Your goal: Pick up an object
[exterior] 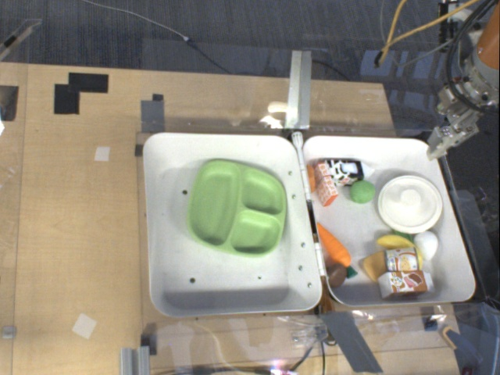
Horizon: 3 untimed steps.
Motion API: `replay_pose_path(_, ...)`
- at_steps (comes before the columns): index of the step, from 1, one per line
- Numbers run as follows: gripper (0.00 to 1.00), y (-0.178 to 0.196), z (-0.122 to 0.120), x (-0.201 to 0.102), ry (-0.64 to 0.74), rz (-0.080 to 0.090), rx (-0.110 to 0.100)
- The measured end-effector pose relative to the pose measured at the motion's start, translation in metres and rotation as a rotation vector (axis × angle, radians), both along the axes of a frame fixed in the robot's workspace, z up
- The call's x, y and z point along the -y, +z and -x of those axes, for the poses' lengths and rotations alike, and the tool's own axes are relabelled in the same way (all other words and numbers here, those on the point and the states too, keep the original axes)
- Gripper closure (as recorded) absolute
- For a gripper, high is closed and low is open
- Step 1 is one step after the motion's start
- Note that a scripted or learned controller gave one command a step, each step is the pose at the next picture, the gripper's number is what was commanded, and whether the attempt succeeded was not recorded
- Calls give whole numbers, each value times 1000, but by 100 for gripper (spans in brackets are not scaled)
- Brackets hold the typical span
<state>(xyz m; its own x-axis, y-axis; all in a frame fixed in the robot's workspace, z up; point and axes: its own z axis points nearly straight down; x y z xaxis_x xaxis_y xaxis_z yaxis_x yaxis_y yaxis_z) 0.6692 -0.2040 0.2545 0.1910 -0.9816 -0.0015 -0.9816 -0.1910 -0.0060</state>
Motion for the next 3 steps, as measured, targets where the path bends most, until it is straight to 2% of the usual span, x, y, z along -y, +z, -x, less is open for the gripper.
replay_pose_path(1,100,31,-1,-8,94,2,4)
replay_pose_path(3,100,35,-1,-12,382,3,2)
